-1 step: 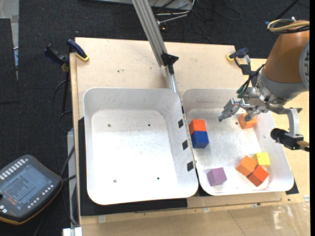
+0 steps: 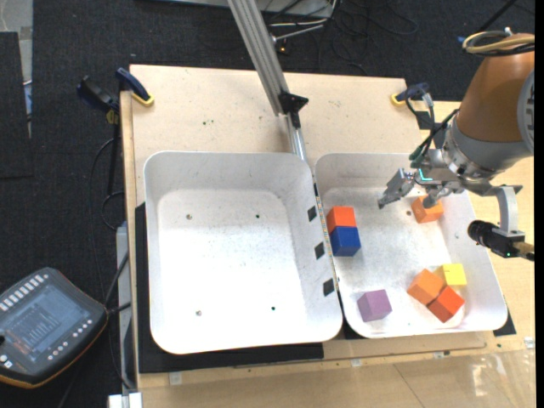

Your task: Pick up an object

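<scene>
My gripper [image 2: 414,195] hangs over the back of the right bin [image 2: 374,170], its two fingers spread apart, open with nothing between them. An orange block [image 2: 427,212] lies just below and right of the fingers, partly hidden by the right one. Further left, an orange block [image 2: 342,217] sits against a blue block [image 2: 345,240]. Near the front lie a purple block [image 2: 374,305], an orange block [image 2: 425,286], a yellow block [image 2: 454,274] and a red-orange block [image 2: 446,303].
The left bin [image 2: 170,177] adjoins the right bin along a shared wall with black clips. A slanted metal pole [image 2: 259,45] crosses the bench's back. A teach pendant [image 2: 42,325] lies at the lower left. Clamps sit on the bench's back corners.
</scene>
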Robot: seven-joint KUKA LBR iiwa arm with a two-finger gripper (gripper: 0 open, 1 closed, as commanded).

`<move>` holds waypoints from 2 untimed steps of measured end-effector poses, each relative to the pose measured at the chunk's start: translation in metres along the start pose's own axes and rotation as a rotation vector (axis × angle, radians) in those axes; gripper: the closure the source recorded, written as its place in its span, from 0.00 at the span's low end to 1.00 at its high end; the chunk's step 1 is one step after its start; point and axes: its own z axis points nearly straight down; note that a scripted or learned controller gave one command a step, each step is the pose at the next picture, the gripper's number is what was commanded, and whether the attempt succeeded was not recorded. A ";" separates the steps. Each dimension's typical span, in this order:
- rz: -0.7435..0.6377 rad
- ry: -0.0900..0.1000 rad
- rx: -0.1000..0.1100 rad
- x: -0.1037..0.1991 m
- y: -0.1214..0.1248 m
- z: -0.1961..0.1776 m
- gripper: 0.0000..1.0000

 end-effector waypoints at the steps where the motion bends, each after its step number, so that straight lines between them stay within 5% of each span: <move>1: 0.001 0.001 0.005 0.006 -0.001 0.044 0.00; 2: 0.002 0.000 -0.001 0.010 -0.007 0.090 0.00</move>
